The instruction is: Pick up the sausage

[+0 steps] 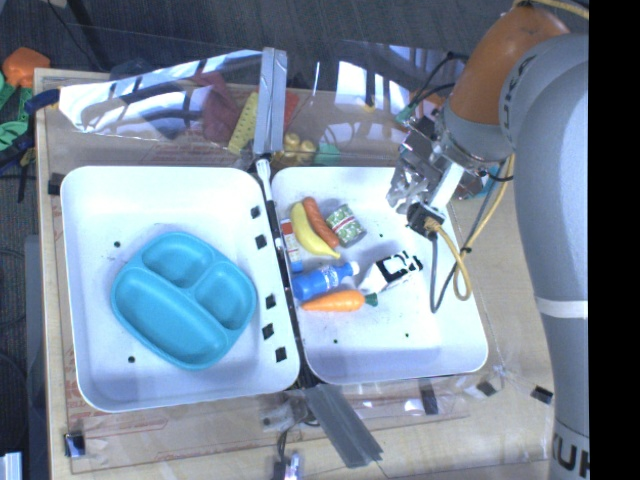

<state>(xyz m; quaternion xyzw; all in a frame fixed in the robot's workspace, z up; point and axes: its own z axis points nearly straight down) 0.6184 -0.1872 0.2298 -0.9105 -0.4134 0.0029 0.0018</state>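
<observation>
The sausage point(318, 219) is a short reddish-brown link lying in the right bin point(440, 343), near its far left side. It rests against the upper side of a yellow banana point(311, 233). My gripper point(413, 202) hangs over the far right part of the same bin, well to the right of the sausage and apart from it. A small green can point(346, 224) sits between the two. Nothing shows in the gripper's grasp.
Below the banana lie a blue bottle point(322, 281), an orange carrot point(335, 302) and a white-and-black item point(396, 268). The left bin point(90, 368) holds a blue divided plate point(183, 296). A yellow cable point(462, 258) loops down from the wrist.
</observation>
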